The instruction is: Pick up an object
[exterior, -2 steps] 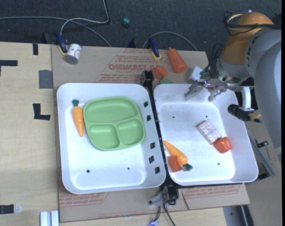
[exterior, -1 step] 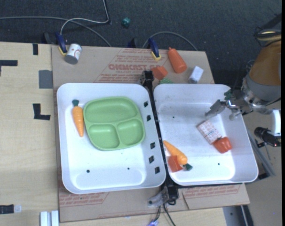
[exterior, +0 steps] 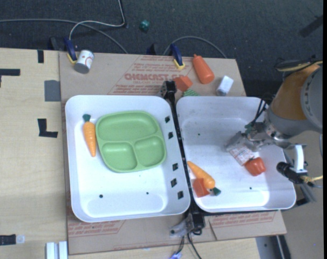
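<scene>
Grey two-finger gripper (exterior: 243, 143) low in right white bin (exterior: 217, 109) | beside red plastic pepper (exterior: 255, 167) | grip state unclear | next: confirm grasp, lift.

Dark carpet floor (exterior: 217, 15), wooden bench (exterior: 23, 161)

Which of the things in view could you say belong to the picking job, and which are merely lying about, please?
Job:
gripper
red pepper
right-bin carrot
left-bin carrot
green tray

Lying about, outside the bins:
orange bottle
small can
white cube
</scene>
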